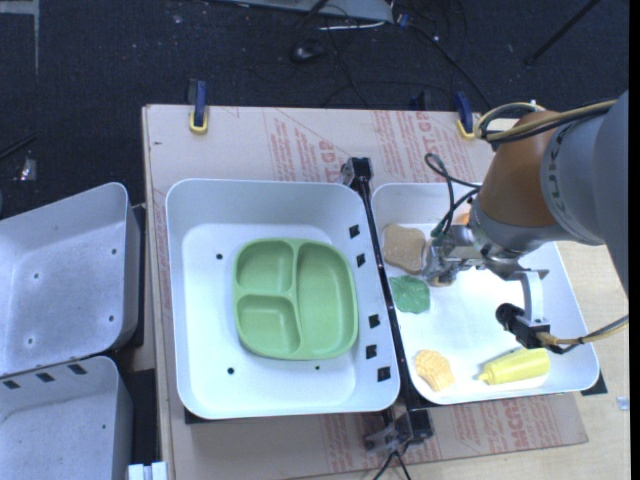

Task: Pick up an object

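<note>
A single fixed camera is mounted above the table (260, 128) and looks down at a slant, so the far edge of the table sits toward the top of the frame with dark floor (90, 38) beyond it. The camera stands far enough back to take in both white bins: the left bin (190, 298) near centre, the right bin (575, 298) toward the right side. The arm (560, 183) enters from the right edge.
</note>
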You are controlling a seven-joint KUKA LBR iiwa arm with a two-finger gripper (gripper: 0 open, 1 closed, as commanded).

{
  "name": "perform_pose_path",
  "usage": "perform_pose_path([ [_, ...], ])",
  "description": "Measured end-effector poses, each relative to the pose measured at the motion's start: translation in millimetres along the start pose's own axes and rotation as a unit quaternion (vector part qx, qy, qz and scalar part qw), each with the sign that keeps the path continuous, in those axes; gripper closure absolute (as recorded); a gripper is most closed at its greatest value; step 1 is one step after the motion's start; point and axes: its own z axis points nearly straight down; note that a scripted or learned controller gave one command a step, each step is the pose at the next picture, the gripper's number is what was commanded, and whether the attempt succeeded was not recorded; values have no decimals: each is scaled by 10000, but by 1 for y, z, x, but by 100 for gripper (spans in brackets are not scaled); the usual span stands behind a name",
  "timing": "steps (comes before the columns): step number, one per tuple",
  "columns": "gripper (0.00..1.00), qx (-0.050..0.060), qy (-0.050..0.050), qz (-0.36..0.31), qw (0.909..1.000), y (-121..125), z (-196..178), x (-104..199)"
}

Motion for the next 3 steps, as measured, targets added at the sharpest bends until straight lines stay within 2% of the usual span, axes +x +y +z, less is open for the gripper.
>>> perform_pose_path([
  [1, 100, 64, 35, -27, 10000, 8, -60, -5],
  [3, 100, 62, 36, -38, 10000, 6, -178, 3],
])
